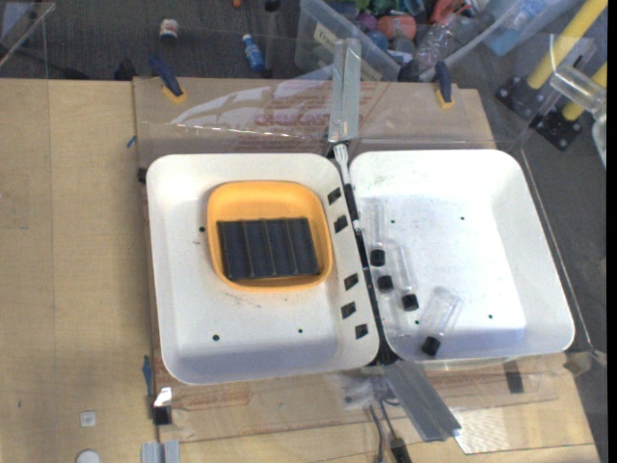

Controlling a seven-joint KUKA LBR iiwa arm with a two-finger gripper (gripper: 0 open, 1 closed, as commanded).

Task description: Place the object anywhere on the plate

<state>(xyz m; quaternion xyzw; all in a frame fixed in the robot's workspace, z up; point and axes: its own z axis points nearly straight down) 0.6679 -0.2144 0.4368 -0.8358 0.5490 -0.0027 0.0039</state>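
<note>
Dark ridged block (268,249) lies flat on the orange plate (262,192), left bin (183,258). We judge placement done. Gripper state: we cannot tell. Next move calls only for checking the block sits settled.

Even, bright overhead light whitens the bins (482,177), shadows stay faint, and the whole frame is slightly soft.

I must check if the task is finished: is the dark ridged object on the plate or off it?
On it. The dark object lies flat inside the orange plate, with the rim visible all around.
</note>
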